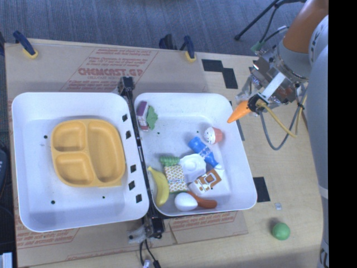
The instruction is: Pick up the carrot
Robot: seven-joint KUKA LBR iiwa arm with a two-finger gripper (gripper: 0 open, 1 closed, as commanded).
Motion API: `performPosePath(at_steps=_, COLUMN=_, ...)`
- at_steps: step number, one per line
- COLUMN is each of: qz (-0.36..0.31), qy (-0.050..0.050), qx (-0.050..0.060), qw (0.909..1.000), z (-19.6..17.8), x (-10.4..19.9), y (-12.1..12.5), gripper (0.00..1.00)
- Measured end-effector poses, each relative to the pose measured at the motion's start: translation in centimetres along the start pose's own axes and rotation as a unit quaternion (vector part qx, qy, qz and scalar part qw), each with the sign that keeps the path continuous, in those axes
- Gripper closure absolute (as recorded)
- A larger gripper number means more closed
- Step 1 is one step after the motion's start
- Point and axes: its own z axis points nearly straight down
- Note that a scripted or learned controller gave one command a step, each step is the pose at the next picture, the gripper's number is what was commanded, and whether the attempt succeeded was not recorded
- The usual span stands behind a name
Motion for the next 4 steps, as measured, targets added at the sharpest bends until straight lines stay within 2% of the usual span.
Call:
performPosePath(at_steps=1, qz=0.153, qy=0.000, qx=0.000, qw=0.9882, z=4.1, x=3.2, y=-1.7, gripper=1.00)
performPosePath(at_steps=2, qz=0.074, qy=0.001, qx=-0.002, qw=0.9973, z=3.4, x=1.1, y=0.9, gripper=1.00)
performPosePath(at_steps=3, qz=0.200, qy=0.001, qx=-0.002, qw=0.9798, z=3.7, x=2.4, y=1.9, gripper=1.00)
performPosePath(at_steps=4, qz=-0.104, qy=0.001, qx=-0.003, qw=0.9946, z=1.0, x=3.6, y=2.7, gripper=1.00)
